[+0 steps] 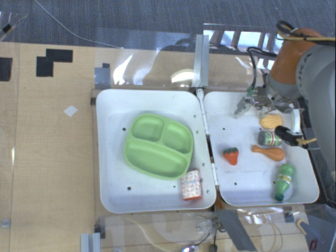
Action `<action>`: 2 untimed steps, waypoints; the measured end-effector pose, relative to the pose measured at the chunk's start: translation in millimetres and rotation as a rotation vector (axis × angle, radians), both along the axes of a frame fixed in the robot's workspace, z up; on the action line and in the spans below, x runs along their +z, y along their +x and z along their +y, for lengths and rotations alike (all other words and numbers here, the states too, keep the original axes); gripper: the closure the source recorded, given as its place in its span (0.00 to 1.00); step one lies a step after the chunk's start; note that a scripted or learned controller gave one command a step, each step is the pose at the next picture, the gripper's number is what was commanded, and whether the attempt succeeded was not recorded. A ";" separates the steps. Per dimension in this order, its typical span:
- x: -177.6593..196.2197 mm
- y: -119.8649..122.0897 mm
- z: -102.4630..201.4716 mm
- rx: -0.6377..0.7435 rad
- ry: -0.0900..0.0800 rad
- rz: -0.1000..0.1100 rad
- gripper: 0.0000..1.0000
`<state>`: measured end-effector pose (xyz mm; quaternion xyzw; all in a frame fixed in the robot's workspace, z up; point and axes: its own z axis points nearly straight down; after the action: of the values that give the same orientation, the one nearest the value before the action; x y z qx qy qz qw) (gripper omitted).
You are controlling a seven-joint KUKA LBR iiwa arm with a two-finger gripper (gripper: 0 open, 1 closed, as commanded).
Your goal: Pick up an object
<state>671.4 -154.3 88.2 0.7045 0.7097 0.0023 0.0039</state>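
1. Green and moulded, a divided plate (158, 146) lies in the middle of the left white bin (113, 193), with a small patterned carton (191, 185) just beside its near right corner
2. The right white bin (247, 190) holds the loose things: a red strawberry toy (231, 155) near the bin's left side, a green bottle (283, 181) at the near right, an orange drumstick-shaped toy (269, 152), a small green-labelled can (269, 138) and a yellow piece (271, 121) just beyond it
3. The grey arm (315, 77) with its orange band reaches in from the right, over the far right part of that bin
4. The pincer (245, 106) sits low at the far side of the right bin, left of the yellow piece; its fingers look spread apart, with nothing between them
5. Both bins rest side by side on the pale wooden surface (47, 156)
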 end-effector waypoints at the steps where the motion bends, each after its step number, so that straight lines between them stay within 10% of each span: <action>1: 0.9 0.5 -39.8 0.001 0.002 0.002 0.00; 2: 0.8 0.5 -39.8 0.002 0.002 0.002 0.00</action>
<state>671.9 -194.1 89.1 0.7039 0.7103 0.0023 0.0025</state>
